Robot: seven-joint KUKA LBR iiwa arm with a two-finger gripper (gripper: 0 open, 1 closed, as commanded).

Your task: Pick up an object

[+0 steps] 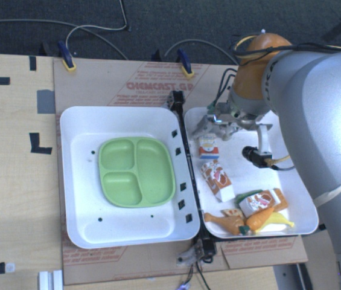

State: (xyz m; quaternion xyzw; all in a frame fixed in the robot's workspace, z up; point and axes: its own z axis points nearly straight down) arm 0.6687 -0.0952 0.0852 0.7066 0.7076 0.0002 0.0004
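My gripper hangs over the upper left part of the right bin, under the orange wrist band. Just below it lies a small white and red box, apart from the gripper as far as I can see. A longer red and white carton lies further toward the front. At the bin's front sit a green and red box, an orange carrot, a yellow banana and a brown toy.
The left bin holds a green divided plate. A black clip strip runs along the wall between the bins. The grey arm covers the right bin's far right side. Cables cross the dark floor behind the bench.
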